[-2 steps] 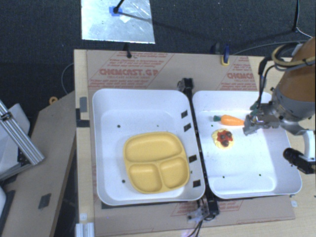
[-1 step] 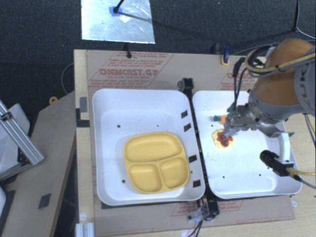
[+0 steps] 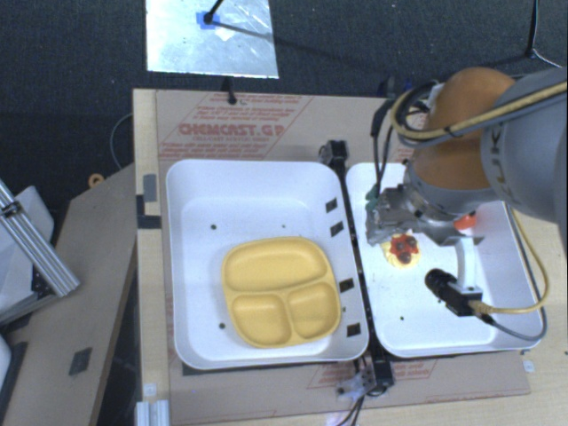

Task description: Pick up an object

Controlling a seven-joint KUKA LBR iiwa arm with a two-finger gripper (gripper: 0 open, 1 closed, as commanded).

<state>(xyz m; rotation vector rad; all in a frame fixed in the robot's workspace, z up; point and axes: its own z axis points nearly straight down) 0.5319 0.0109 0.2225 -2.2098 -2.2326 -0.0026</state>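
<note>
A yellow tray (image 3: 280, 289) fills the left bin's (image 3: 200, 193) front; its back half lies open.

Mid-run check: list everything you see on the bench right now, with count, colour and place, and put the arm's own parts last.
Left bin: one, white, left half of the bench.
Right bin: one, white, beside the left bin, touching it along the middle.
Divided tray: one, yellow, three compartments, lying flat in the left bin toward its near side.
Small object: one, yellow with red and dark marks, in the right bin near its left wall, directly under the end effector; too small to identify.
Cardboard sheet: one, brown with red print, under both bins.
Shiny sheet: one, silver, on the dark floor beyond the bench.
Arm: one, grey with an orange band, reaching over the right bin.
End effector: one, grey, low over the small object.
</note>
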